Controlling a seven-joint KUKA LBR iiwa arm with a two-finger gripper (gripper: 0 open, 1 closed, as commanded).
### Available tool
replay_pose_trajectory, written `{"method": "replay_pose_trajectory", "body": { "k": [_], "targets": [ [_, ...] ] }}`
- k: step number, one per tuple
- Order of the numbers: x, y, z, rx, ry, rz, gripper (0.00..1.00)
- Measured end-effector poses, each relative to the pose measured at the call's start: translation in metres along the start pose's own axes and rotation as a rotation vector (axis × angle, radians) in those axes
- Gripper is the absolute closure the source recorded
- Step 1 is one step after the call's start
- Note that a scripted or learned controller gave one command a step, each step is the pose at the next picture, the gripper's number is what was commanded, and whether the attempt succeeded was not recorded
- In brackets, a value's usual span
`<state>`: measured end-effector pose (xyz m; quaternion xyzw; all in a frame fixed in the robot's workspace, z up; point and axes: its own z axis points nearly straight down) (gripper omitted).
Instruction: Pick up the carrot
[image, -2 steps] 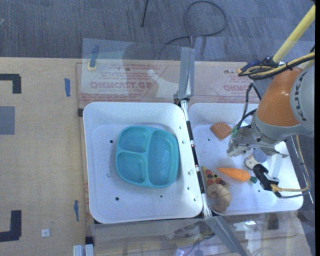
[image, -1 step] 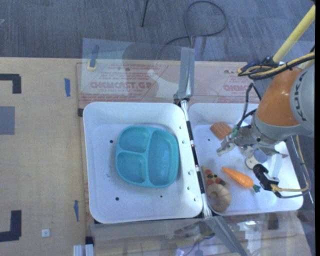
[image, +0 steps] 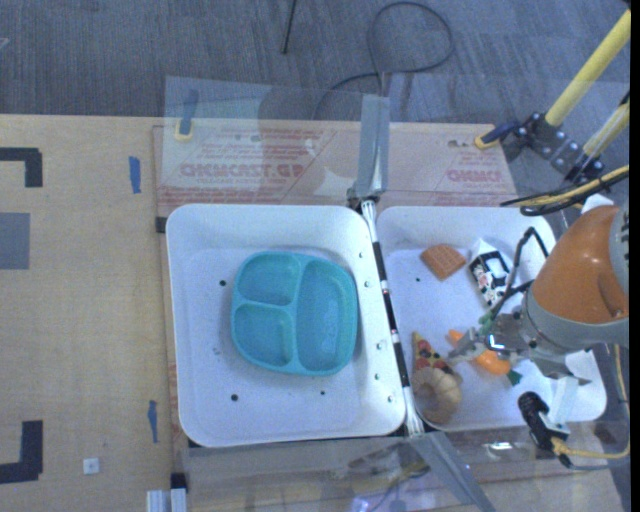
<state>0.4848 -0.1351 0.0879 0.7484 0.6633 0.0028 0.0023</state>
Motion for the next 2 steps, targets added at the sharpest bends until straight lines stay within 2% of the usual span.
{"method": "replay_pose_trajectory", "body": {
  "k": [1,2],
  "targets": [
    [-0.005,0.001,-0.010,-0.005,-0.005,0.007,1.00],
    [0.091,-0.001,-0.105,0.009,-0.001,0.100,1.00]
  ]
}}
